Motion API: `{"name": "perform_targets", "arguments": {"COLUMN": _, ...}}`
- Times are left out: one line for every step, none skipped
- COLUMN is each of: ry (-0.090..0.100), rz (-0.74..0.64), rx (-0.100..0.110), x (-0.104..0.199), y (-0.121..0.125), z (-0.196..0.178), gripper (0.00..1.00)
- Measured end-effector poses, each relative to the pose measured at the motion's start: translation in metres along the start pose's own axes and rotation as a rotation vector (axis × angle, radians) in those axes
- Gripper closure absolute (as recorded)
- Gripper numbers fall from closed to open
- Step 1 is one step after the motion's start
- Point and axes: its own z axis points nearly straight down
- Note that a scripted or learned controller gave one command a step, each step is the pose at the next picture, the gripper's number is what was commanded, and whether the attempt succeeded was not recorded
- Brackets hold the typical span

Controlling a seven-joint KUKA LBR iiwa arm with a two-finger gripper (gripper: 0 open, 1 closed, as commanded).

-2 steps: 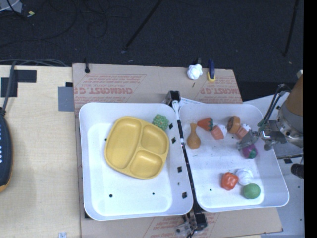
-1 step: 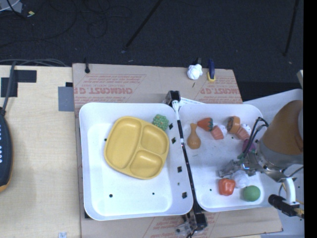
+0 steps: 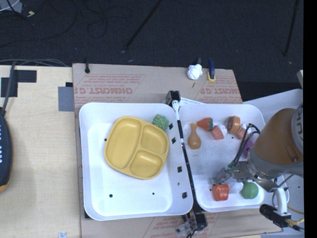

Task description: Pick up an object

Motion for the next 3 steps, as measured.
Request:
{"name": "perform_targets", "arguments": {"ry": -0.002, "rz": 0.008, "rx": -0.002, "x": -0.003, "y": 0.001, "z": -0.011, "gripper": 1.0}}
{"name": "perform_targets", "arguments": {"ry": -0.001, "rz": -0.008, "rx": -0.011, "x": 0.054, "y": 0.097, "z": -0.057, "gripper": 1.0}}
{"name": "perform_targets", "arguments": {"ry": 0.002, "rz": -0.006, "rx": -0.005, "x": 0.131, "y": 0.035, "z": -0.159, "gripper": 1.0}}
